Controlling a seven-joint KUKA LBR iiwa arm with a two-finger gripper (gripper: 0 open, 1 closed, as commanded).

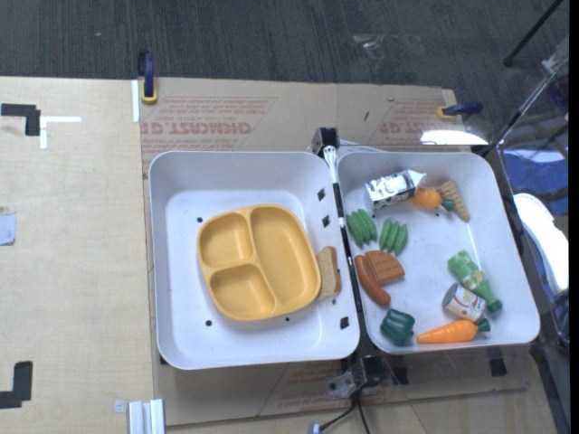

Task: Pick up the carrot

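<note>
Lying along the right bin's (507,242) near wall, the carrot (446,334) is showing orange, its green top pointing right, just beside a can (464,303) and near a pepper (396,325). A cracker (328,272) is sitting partly hidden under the yellow plate (258,262). The claw's state cannot be told, nor the carrot's place relative to it.
</note>
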